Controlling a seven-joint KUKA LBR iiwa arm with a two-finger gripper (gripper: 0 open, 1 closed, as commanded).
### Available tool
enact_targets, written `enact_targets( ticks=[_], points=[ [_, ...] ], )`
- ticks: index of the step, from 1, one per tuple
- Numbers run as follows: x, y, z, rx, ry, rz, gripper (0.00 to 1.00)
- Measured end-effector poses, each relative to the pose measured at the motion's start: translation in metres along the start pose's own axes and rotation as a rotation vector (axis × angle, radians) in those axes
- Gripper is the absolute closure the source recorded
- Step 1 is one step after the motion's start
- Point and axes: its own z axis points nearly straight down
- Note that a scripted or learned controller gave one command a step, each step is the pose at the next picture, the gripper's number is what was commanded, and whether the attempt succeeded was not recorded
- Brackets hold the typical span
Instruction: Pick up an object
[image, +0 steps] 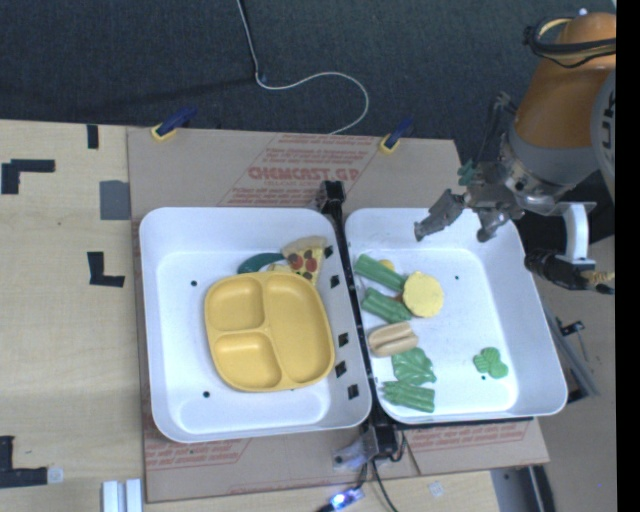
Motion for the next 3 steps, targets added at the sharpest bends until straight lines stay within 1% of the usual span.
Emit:
enact_targets(
  ticks=[1,2,3],
  points=[
    [-0.006,0.004,0.048,0.005,0.000,0.000,0.00],
    [-0.008,0.008,0.111,0.006,0.000,0.000,0.00],
    [-0.010,0.005,0.175,0.004,0.000,0.000,0.00]
  ],
)
